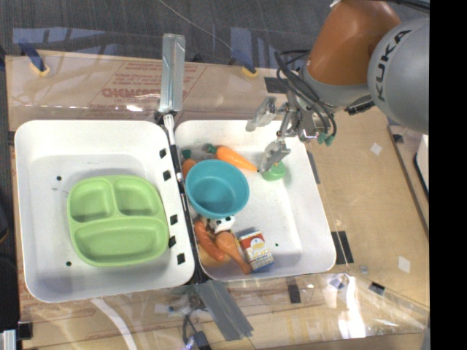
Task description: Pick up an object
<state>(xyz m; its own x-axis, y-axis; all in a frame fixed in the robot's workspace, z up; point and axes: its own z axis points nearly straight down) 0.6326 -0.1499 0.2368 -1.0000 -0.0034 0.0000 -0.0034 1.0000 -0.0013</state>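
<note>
My gripper (268,135) hangs over the far right part of the right bin (310,224), its two fingers spread apart and open. One fingertip (276,154) stands just above a small green object (273,173) on the bin floor near the right wall; nothing sits between the fingers. To the left a teal bowl (217,188) stands upright, with an orange carrot (236,158) lying behind it. Orange toy foods (219,246) and a small red and white carton (256,250) lie at the bin's near end.
The left bin (36,195) holds a light green divided plate (117,219). A metal bar (172,75) stands at the far end of the divider between the bins. The grey and orange arm (357,42) looms over the bench's right side.
</note>
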